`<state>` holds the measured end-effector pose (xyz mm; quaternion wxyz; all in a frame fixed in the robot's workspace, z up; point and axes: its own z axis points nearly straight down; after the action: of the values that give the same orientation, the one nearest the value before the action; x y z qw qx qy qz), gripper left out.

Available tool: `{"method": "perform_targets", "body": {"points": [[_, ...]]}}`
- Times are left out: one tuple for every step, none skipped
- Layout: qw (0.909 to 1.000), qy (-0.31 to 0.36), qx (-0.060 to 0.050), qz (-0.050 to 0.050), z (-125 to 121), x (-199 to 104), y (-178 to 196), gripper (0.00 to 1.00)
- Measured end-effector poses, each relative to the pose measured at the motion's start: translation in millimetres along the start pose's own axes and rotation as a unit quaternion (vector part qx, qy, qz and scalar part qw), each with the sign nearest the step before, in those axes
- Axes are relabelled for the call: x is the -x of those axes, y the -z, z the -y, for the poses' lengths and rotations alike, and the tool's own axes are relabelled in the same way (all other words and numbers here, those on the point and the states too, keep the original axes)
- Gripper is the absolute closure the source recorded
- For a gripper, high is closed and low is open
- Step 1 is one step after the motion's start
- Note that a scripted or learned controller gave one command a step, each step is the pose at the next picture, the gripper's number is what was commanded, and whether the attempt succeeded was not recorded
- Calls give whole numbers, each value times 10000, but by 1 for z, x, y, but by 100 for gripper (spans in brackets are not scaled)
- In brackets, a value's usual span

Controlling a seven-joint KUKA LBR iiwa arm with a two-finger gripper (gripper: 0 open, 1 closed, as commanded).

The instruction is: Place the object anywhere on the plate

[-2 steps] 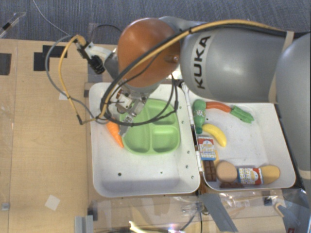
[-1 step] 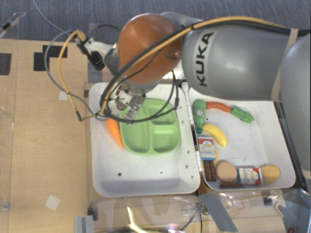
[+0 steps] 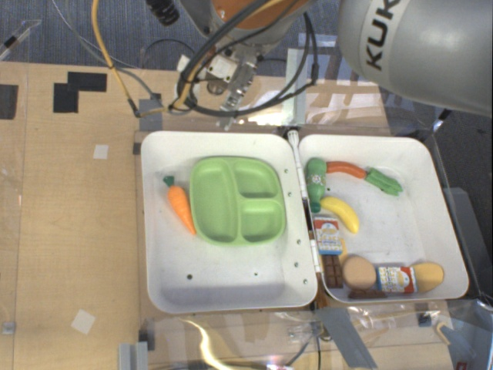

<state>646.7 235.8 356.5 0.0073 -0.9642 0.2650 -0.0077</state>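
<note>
Reaching for the carrot (image 3: 180,208) beside the plate (image 3: 236,200) calls for a centred approach; the end effector's (image 3: 231,79) state is unclear.

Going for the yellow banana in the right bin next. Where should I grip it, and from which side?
Grip the banana across its thick middle, coming straight down. It lies flat and slanted, with bare bin floor to its right; the bottle and small carton crowd its left end, so keep the fingers across the curve.

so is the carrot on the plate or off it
Off it. The carrot lies on the floor of the left bin, along the left edge of the green plate, outside its compartments.
</note>
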Motion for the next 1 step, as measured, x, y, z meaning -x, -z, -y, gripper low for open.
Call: {"method": "perform_targets", "body": {"points": [[9970, -767, 86, 58, -93, 10, -96, 100]]}}
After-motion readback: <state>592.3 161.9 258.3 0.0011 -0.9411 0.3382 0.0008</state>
